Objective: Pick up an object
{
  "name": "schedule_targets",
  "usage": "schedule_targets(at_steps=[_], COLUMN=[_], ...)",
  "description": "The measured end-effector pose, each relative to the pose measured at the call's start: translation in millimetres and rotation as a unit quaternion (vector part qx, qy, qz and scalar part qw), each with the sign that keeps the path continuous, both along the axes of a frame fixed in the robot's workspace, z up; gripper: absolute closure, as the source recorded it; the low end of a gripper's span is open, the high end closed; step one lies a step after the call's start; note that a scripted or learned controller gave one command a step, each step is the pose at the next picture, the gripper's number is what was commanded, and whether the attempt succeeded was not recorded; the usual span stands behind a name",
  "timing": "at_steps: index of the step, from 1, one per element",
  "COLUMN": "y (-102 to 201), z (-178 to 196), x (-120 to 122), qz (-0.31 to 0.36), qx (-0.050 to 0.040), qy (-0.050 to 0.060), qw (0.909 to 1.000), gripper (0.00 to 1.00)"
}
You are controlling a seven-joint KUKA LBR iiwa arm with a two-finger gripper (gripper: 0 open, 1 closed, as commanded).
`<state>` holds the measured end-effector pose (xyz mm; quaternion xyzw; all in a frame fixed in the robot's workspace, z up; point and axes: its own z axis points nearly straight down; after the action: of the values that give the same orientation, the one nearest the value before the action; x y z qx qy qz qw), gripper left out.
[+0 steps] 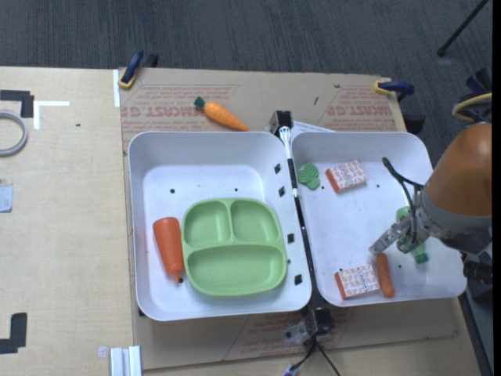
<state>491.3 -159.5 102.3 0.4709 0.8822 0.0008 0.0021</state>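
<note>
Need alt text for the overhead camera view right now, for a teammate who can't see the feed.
The grey arm's gripper hangs low in the right bin, just above a small orange sausage-shaped item and a patterned packet. A second packet and a green piece lie near that bin's far edge. The left bin holds a green divided plate and an orange cylinder.

I see my arm [468,180] as a rounded orange band over a grey wrist; a black cable [401,178] curves along it; the pincer [391,240] is grey metal with green parts beside it.
</note>
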Motion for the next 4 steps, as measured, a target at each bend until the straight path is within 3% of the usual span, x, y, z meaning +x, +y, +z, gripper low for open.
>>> schedule_targets(at_steps=[1, 2, 3, 4], y=[94.3, 126.0, 126.0, 57.9], z=[90.0, 138.9, 138.9, 107.7], x=[-12.8, -11.6, -11.6, -13.1], qz=[-0.034, -0.095, -0.095, -0.023], qx=[0.0002, 0.0001, 0.0001, 0.0002], qy=[0.001, 0.001, 0.001, 0.002], qw=[0.9994, 0.9955, 0.9955, 0.9997], gripper=[1.00, 1.00, 0.00, 0.00])
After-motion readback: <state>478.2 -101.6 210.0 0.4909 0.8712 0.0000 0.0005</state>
